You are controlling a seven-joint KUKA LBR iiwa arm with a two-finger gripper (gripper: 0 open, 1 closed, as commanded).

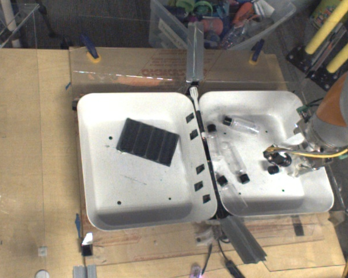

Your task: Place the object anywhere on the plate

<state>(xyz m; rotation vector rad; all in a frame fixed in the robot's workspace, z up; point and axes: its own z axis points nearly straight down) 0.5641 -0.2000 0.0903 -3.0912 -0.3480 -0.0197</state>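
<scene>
Tan bench [29,155] boards ring two shallow white bins that meet along a central rail [204,149]. A clear tote [220,4] of coloured toys sits at the top of the frame. The left bin [104,190] is mostly bare around a dark ribbed plate [148,142], which lies flat and skewed, apart from every wall. In the right bin [290,198], a clear tube [242,124] with a black cap lies near the upper wall. A second clear tube [235,160] lies below it, and small black pieces [221,180] lie by the rail. The arm [330,126] enters from the right edge. Its jaws hang low over that bin's right half, and whether they are released or clenched cannot be told.
</scene>
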